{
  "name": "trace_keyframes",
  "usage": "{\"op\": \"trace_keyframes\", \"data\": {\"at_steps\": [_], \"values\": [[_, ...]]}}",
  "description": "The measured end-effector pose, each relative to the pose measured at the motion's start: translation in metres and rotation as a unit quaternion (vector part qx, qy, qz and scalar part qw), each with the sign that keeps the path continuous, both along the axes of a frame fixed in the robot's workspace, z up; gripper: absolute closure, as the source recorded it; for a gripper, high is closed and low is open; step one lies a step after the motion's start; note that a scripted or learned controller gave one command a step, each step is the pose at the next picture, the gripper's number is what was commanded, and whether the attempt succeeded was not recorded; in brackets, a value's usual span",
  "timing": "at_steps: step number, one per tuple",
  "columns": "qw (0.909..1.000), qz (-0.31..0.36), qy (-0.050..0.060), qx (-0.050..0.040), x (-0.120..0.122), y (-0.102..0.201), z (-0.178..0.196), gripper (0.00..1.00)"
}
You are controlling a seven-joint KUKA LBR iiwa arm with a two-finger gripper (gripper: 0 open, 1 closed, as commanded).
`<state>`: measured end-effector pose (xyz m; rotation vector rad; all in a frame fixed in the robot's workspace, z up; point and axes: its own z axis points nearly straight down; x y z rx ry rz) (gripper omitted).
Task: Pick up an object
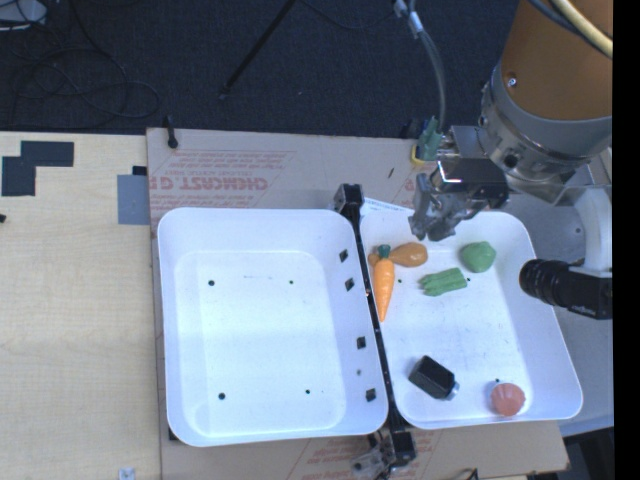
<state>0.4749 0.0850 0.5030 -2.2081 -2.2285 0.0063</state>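
Here the gripper (pixel 432 230) hangs over the far edge of the right bin (pixel 545 298), just above and beside an orange rounded toy (pixel 409 255); whether its fingers are spread or pressed together cannot be told, and nothing is seen between them. The right bin holds six pieces. A toy carrot (pixel 382 286) lies lengthwise against the left wall, next to the black divider clips (pixel 352 258), its leafy end touching or nearly touching the orange rounded toy. A green ridged toy vegetable (pixel 442 282) lies near the middle, and a round green piece (pixel 478 256) sits beside it toward the far right corner. A black block (pixel 433 377) rests tilted in the near half, well apart from the walls. A pinkish-red ball (pixel 507 399) sits close to the near right corner. Open floor lies between the green pieces and the black block. The left bin (pixel 180 298) shows bare white floor from wall to wall.
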Motion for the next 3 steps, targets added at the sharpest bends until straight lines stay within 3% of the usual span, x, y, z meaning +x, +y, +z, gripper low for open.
{"op": "trace_keyframes", "data": {"at_steps": [1,2,3], "values": [[1.0000,-0.002,0.004,-0.0017,0.000,0.054,-0.098,1.00],[1.0000,-0.004,-0.008,0.0014,0.001,0.057,0.023,1.00],[1.0000,-0.002,-0.002,0.0000,0.001,0.113,0.035,1.00]]}}
